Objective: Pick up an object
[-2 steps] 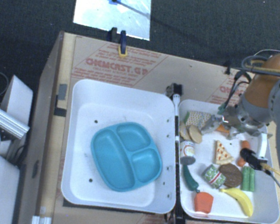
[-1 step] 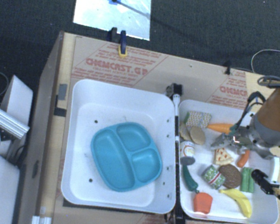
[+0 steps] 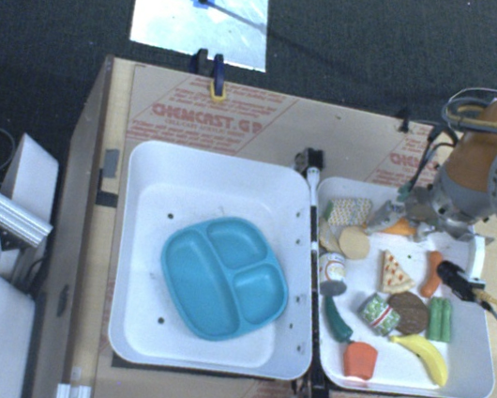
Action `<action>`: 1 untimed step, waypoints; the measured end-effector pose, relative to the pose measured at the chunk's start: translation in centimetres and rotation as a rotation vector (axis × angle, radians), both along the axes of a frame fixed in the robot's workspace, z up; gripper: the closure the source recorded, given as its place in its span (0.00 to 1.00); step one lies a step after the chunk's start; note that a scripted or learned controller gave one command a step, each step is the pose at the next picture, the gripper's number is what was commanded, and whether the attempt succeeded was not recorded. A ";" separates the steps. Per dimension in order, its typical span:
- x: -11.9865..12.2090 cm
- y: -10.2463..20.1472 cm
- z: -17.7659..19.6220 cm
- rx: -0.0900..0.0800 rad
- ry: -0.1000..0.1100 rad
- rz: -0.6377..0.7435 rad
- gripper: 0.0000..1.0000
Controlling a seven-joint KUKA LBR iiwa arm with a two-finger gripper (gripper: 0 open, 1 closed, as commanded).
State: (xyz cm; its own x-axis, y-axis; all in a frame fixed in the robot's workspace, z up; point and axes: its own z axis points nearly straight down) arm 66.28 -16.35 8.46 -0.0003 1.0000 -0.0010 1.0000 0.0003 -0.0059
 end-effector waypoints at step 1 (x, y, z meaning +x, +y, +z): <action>-5.8 -3.7 0.1 0.011 -0.008 0.007 0.00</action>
